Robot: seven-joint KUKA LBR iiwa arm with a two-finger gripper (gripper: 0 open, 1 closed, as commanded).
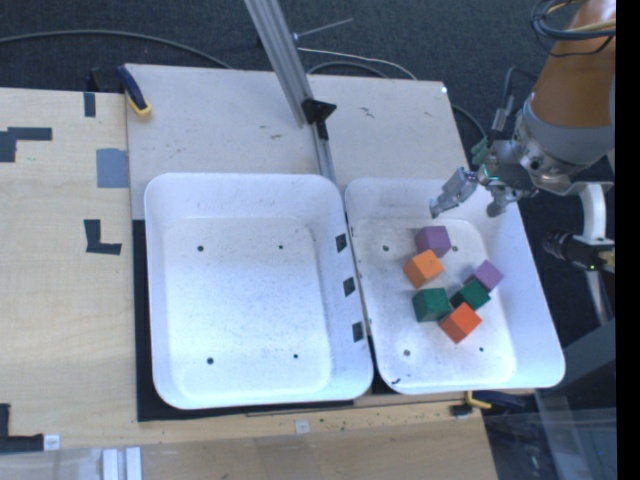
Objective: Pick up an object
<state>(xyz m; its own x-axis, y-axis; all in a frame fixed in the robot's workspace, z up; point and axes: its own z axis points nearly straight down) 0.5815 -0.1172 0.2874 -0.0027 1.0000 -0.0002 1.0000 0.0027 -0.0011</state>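
The right bin (400,208) holds several small blocks in a cluster: a purple one (434,239), an orange one (424,266), a green one (431,303), a smaller dark green one (472,293), a light purple one (488,274) and a red-orange one (460,322). My gripper (469,198) hangs above the bin's far right corner, up and right of the purple block. Its two fingers are spread apart, open, with nothing between them.
The left bin (240,193) sits beside the right one. A slanted metal pole (285,53) crosses behind the bins. Cables run along the dark floor at the back. A yellow-handled clamp (135,93) lies at the bench's far left corner.
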